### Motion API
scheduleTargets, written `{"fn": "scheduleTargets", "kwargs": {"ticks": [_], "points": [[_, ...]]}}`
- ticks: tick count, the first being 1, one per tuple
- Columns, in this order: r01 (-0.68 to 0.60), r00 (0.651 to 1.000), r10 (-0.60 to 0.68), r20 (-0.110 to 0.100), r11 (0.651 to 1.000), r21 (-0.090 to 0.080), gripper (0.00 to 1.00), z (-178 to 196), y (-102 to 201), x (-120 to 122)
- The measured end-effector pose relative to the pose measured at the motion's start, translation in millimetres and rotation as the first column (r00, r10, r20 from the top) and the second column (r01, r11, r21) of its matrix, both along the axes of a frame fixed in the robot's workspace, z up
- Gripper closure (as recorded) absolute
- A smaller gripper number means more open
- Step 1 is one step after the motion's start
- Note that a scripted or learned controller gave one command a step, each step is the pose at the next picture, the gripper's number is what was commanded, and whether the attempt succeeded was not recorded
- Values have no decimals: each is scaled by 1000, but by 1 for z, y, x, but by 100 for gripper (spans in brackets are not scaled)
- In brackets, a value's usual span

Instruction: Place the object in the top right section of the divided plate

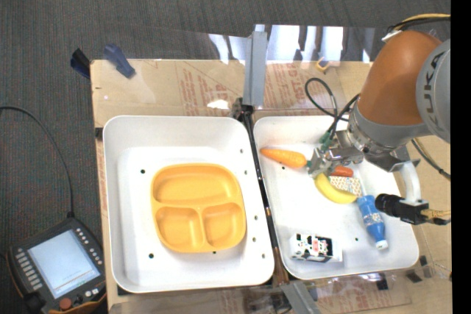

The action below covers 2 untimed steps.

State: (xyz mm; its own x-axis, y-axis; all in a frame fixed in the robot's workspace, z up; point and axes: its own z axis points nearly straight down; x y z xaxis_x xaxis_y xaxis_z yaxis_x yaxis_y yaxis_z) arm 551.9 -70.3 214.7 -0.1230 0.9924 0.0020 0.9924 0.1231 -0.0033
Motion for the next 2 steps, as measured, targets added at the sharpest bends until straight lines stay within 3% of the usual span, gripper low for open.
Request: {"fn": "scheduleTargets", "kwargs": {"ticks": [1,2], "points": [[125,992,-125,-2,992,-2,100,17,86,6],[324,946,-324,-1,946,-4,100,35,147,-13]]}}
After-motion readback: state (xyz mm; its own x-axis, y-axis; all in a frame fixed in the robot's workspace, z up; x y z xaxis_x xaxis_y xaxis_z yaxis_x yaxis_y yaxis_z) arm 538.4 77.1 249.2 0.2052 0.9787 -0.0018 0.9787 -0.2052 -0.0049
